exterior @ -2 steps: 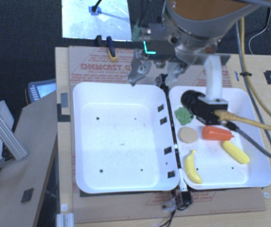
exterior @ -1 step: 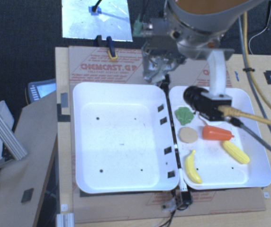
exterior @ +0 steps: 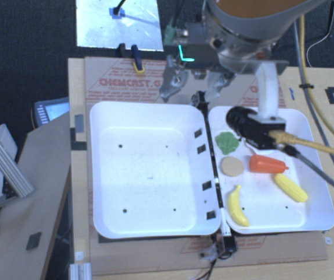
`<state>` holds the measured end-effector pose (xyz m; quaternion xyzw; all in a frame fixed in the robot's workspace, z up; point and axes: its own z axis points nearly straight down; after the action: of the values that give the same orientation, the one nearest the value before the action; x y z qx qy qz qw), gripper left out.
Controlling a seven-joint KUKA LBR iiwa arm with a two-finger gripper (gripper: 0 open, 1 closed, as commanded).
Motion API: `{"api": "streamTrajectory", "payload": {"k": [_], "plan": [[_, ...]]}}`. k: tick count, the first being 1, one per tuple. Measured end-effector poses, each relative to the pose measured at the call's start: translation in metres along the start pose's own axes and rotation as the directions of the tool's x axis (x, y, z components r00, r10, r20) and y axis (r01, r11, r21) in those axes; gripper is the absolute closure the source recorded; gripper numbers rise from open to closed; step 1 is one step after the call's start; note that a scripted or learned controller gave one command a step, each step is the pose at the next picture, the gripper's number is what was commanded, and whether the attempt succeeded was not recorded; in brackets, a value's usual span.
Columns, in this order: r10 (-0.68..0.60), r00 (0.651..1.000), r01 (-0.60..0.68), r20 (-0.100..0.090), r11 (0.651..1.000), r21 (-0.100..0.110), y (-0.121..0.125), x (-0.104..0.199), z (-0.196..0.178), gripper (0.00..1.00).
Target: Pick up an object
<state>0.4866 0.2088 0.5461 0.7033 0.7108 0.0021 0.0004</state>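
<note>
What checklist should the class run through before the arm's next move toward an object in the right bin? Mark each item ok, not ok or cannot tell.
1. Objects lie in the right bin: ok.
2. Carrot apart from corn cob: ok.
3. Banana free of neighbours: ok.
4. Gripper above a target: not ok, at the bins' far edge.
5. Fingers open: cannot tell.

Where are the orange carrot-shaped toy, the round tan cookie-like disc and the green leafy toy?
Orange carrot-shaped toy [exterior: 267, 164]: camera view, middle of its body.
Round tan cookie-like disc [exterior: 232, 167]: camera view, centre of its top face.
Green leafy toy [exterior: 227, 142]: camera view, middle of the leaf.
</note>
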Motion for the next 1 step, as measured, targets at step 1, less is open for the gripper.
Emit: {"api": "streamTrajectory", "payload": {"k": [1], "plan": [[-0.004, 1.000, 0.004, -0.001, 1.000, -0.002, 0.0004, 0.0002, -0.0112, 1.00]]}}
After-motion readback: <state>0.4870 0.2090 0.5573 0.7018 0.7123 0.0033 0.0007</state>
